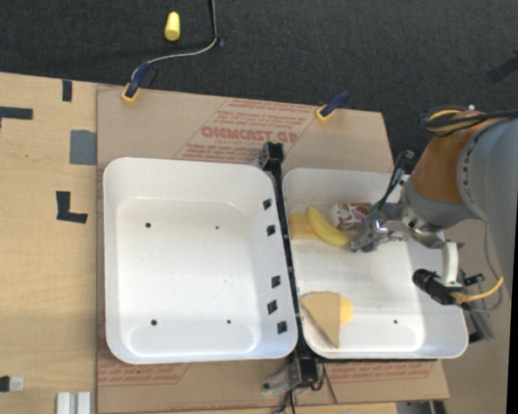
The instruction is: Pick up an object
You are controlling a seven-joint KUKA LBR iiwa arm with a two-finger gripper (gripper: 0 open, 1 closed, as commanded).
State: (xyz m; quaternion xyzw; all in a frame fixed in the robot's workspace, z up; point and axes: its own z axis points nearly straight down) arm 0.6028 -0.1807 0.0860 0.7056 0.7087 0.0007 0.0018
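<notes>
In the right bin [408, 342] a yellow banana [326, 228] lies near the back left, with a pale yellow piece [298, 228] beside it against the divider. A red-and-white packet [350, 214] sits just behind the banana. A tan wedge with a yellow side [327, 313] rests at the bin's front left. My gripper [368, 236] hangs low over the bin, just right of the banana's end and the packet. I see nothing held between its tips.
The left bin [128, 194] stands beside the right one, split off by a black clipped divider [277, 238]. Cardboard [237, 130] lies under both bins. A yellow object [172, 26] and a cable lie on the dark floor behind.
</notes>
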